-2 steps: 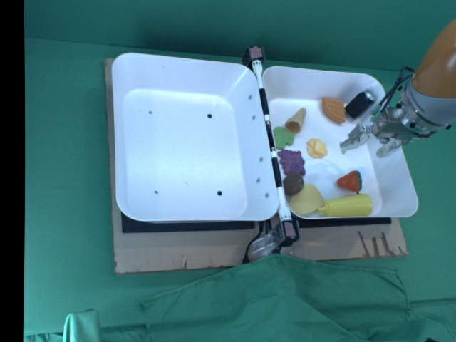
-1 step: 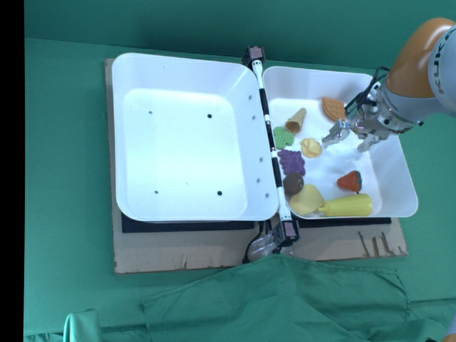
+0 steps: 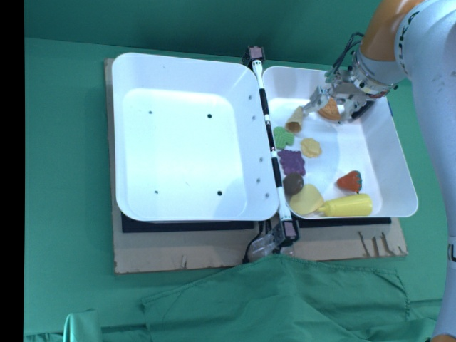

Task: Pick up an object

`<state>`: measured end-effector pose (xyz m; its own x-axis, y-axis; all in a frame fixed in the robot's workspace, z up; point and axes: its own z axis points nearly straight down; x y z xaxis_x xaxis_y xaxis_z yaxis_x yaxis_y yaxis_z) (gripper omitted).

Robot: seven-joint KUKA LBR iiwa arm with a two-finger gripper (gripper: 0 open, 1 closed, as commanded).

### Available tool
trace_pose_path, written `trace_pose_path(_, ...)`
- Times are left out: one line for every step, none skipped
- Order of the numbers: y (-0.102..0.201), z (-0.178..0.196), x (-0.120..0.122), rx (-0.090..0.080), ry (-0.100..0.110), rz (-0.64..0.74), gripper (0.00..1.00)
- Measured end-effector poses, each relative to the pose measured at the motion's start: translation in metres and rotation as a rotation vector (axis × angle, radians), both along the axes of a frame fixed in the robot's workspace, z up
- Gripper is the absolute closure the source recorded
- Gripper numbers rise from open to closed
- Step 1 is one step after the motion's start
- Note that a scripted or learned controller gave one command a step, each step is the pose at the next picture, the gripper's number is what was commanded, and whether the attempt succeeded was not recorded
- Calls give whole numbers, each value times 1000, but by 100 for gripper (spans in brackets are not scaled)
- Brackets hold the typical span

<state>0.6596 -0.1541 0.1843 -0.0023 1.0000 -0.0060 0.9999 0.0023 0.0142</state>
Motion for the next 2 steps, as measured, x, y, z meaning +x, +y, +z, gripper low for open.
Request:
trace_pose_path(-3,15,-1,-3,-5,-6,100)
trace_pose_path(9,8,27,4,25,-4,100)
